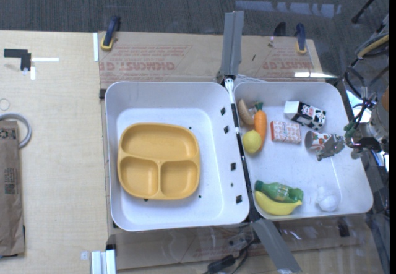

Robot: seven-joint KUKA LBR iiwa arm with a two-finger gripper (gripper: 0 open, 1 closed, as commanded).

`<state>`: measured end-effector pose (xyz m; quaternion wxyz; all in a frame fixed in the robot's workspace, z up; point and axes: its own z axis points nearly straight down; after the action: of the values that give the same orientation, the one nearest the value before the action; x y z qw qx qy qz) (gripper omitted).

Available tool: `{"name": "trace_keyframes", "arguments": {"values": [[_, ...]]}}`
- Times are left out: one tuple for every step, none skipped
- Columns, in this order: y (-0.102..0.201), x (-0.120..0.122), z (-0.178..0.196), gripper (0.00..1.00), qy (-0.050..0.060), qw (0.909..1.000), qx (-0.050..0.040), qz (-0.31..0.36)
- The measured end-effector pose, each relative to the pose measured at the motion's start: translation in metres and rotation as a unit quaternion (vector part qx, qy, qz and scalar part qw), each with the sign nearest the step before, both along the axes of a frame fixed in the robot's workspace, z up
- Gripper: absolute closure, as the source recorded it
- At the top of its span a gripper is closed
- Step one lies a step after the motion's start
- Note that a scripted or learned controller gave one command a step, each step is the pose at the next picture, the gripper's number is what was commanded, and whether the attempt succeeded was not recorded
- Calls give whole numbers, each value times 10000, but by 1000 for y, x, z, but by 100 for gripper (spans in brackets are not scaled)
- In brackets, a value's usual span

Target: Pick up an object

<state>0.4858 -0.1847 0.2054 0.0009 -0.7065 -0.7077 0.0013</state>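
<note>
My gripper (pixel 329 146) hangs low in the right bin (pixel 354 167), near its right side, with the arm coming in from the right edge. A small white and red object (pixel 314 138) lies right at the gripper's left tip; whether it is gripped is unclear. To its left lies a red and white box (pixel 285 132), and a black and white cow-patterned carton (pixel 305 114) sits behind. A carrot (pixel 260 124), a lemon (pixel 252 141) and a brown roll (pixel 245 112) lie along the left wall. A banana (pixel 276 205), a green object (pixel 280 191) and a white lump (pixel 327 200) are at the front.
The left bin (pixel 117 161) holds a yellow divided plate (pixel 159 160). Behind both bins lies cardboard (pixel 167 59) held by blue and yellow clamps. A brown bag (pixel 9 186) rests at the bench's far left.
</note>
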Motion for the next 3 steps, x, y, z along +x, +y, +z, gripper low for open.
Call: {"name": "trace_keyframes", "arguments": {"values": [[37, 0, -114, 0, -3, 9978, 1, -656], [75, 16, -70, 0, -14, 9924, -1, 1233], [62, 55, -19, 0, -20, 9695, -4, 2452]]}}
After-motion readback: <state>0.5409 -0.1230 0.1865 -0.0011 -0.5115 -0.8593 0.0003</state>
